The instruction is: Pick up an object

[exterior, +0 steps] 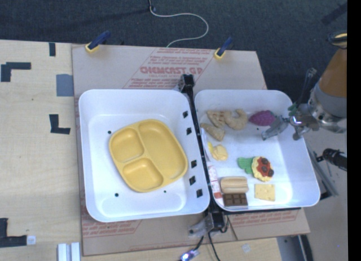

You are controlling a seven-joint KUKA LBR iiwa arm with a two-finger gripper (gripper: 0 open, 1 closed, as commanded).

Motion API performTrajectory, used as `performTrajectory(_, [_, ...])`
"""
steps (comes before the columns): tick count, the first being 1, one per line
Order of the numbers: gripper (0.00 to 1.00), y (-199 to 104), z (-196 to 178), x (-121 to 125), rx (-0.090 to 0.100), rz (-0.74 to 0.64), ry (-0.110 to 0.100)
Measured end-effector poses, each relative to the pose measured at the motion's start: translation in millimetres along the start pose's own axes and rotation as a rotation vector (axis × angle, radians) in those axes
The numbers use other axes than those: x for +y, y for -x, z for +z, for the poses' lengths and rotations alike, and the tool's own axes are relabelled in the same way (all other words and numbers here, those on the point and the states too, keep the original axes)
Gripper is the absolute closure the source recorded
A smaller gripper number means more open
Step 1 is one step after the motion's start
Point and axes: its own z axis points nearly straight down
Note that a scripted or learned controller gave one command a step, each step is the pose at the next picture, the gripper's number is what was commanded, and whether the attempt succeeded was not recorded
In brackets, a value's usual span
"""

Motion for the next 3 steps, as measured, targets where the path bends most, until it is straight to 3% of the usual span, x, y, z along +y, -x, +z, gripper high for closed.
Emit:
performTrajectory(1, [0.0,0,-6,3,-0.003,-0.004,0.011])
performTrajectory(3, [0.0,-2,103,13,-0.004,-0.005,0.01])
